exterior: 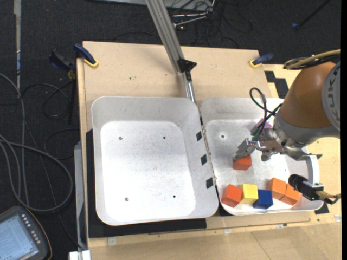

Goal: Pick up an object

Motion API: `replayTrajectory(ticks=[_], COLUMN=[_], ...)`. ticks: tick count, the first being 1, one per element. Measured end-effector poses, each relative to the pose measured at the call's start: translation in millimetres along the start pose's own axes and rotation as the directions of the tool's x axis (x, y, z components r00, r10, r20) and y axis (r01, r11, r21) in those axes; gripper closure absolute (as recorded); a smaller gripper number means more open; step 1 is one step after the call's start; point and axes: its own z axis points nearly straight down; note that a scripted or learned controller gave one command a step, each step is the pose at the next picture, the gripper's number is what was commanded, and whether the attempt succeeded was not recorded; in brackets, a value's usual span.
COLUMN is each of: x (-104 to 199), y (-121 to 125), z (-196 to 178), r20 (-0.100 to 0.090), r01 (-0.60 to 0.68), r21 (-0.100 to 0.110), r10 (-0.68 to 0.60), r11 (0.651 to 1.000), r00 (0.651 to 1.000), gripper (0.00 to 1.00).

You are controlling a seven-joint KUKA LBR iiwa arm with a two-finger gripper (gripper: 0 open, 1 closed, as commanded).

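Hand grasping red block | right bin: three orange blocks, one yellow, one blue

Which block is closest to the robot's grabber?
The reddish-orange block sitting alone in the middle of the right bin, right at the gripper. The other blocks sit together along the bin's near edge.

A light wooden table carries two shallow white bins side by side, the left bin and the right bin, their inner rims touching. Blue-and-yellow clamps grip its far corners, another clamp opposite.
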Motion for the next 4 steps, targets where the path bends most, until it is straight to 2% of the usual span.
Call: replayTrajectory(ticks=[1,2,4], x=[0.0,-0.2,8.4], y=[-10.9,-8.4,-11.2], z=[56.8,43.1,-48.9], r20=[-0.001,0.001,0.002], r01=[0.0,0.0,0.006], r21=[0.0,-0.008,-0.013], r10=[0.0,0.0,-0.006], r11=[1.0,1.0,1.0], r00=[1.0,1.0,1.0], gripper=[0.0,1.0,1.0])
